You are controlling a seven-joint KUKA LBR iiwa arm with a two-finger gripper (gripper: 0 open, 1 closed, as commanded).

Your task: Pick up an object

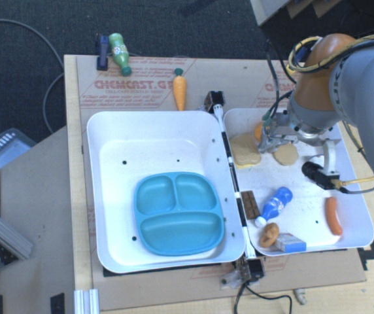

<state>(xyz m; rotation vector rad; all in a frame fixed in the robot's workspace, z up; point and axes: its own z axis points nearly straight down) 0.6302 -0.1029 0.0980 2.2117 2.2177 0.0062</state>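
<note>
Dark carpet surrounds a cardboard-topped bench (135, 84) that bears two white bins side by side.

1. Gripper (273, 139): lowered into the far left part of the right bin (360, 205). Whether it is open or closed cannot be told from this view.

2. Arm (367, 77): grey, with an orange band (321, 64) above the wrist. It enters from the right and passes over the far right corner of the right bin.

3. Objects next to the gripper:
- Tan slice (244, 150): lies flat just left of the gripper, against the bin's left wall.
- Round piece (286, 154): tan, lies flat just right of the gripper, on its near side.
- Orange piece (258, 132): small, at the gripper's far left side and partly hidden by it.

4. Objects nearer in the right bin:
- Blue bottle (276, 204): lies on its side, white cap pointing near and left.
- Brown bar (249, 205): lies along the left wall, just left of the bottle.
- Brown lump (269, 234): lies near the cap, beside a blue-and-white box (292, 243) at the near wall.
- Sausage (334, 216): lies by the right wall, well apart from the gripper.

5. Left bin (148, 146): holds a blue tray (179, 213) with three compartments, in its near half.

6. Bench beyond the bins: a carrot (180, 91), a green bottle (119, 53) with a dark blue item (102, 51) just to its left, and a black clip (214, 100) at the far end of the seam between the bins.
</note>
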